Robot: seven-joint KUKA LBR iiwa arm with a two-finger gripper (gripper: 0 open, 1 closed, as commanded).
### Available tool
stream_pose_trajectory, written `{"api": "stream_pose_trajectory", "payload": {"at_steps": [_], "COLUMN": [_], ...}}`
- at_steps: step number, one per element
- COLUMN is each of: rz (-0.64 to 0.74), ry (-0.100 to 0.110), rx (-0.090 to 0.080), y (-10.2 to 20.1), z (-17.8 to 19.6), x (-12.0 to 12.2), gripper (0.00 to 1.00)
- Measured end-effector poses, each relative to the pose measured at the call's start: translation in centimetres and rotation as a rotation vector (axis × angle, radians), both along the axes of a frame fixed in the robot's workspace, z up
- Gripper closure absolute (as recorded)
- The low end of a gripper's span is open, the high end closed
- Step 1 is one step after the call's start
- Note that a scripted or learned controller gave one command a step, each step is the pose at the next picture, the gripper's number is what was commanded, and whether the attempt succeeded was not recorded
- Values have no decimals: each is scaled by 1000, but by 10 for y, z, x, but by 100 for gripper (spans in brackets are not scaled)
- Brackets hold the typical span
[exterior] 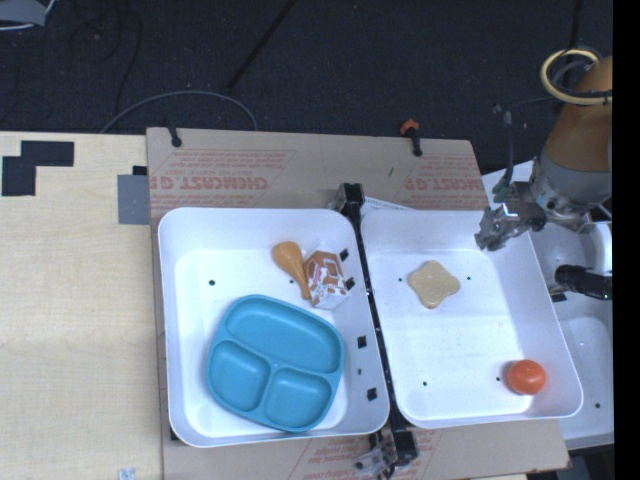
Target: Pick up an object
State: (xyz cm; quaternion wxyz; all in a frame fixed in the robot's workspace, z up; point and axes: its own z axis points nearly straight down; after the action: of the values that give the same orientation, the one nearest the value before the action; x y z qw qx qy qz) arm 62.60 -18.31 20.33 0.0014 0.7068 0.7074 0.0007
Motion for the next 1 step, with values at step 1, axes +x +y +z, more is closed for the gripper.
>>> {"api": "stream_pose_trajectory", "payload": {"at_steps": [1], "rz": [4], "ry": [6], "rx": [4], "y": [50], "z": [-3], "x": [-3], "gripper": [100]}}
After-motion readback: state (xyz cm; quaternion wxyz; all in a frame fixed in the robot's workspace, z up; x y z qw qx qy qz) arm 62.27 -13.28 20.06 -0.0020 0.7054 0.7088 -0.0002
